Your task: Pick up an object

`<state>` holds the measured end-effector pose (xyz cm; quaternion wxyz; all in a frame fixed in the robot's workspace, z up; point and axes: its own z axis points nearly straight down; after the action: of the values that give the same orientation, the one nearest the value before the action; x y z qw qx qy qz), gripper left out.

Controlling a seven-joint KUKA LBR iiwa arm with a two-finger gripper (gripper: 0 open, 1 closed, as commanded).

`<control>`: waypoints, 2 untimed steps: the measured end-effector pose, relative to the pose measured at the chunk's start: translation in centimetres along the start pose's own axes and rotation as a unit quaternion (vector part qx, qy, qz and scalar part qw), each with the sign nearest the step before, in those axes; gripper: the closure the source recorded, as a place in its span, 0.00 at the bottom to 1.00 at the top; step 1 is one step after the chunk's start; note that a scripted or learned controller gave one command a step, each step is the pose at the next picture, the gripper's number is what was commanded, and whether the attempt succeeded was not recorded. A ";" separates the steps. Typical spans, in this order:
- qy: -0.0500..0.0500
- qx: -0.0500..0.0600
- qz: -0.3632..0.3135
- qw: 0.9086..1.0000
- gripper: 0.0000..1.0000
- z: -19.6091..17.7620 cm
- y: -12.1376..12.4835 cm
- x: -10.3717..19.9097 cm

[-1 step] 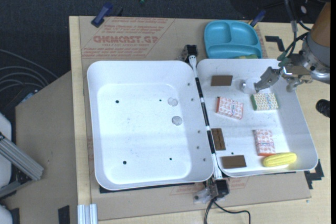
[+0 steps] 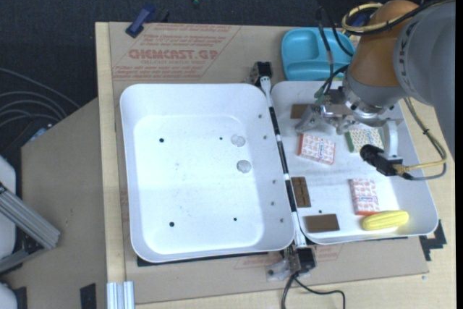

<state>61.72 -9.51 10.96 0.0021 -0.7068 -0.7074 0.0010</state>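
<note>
Counted in the right shallow white bin: two red-and-white patterned flat packets, one yellow corn-shaped toy, three brown flat cards. Hovered above: hand, grip impossible to tell.

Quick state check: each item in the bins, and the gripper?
gripper: low in the right bin, fingers hidden
red-patterned packet: flat, just below the gripper
second red-patterned packet: flat
yellow corn toy: on its side, near front rim
brown tile: flat
left bin: two small discs inside
</note>
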 end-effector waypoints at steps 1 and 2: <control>0.000 0.000 0.001 1.000 0.00 2.5 -1.4 0.4; 0.000 -0.002 0.001 1.000 1.00 1.5 -1.4 0.4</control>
<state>60.36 -9.10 9.49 0.0010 -0.7073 -0.7069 -0.0002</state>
